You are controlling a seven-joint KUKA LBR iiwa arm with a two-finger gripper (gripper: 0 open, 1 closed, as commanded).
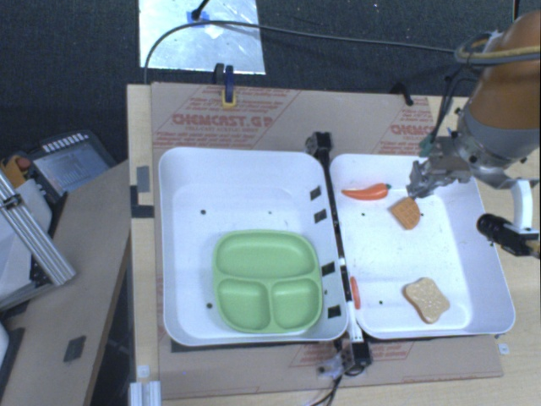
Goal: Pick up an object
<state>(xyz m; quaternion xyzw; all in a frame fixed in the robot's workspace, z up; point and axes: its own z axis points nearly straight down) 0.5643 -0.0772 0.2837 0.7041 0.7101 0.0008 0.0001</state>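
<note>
In the right bin (473,252) lie three small things. An orange carrot-like piece (366,193) rests near the bin's far left side. A brown cracker-like square (406,215) sits to its right. A tan slice of toy bread (426,299) lies near the front. My gripper (420,186) hangs over the far part of this bin, its tips just above and to the right of the brown square. Nothing shows between the tips.
The left bin (182,193) holds a green divided plate (267,280). A black clip (320,143) joins the bins at the back. A black knob (503,231) juts in at the right bin's edge. Cardboard (254,117) lies beneath both bins.
</note>
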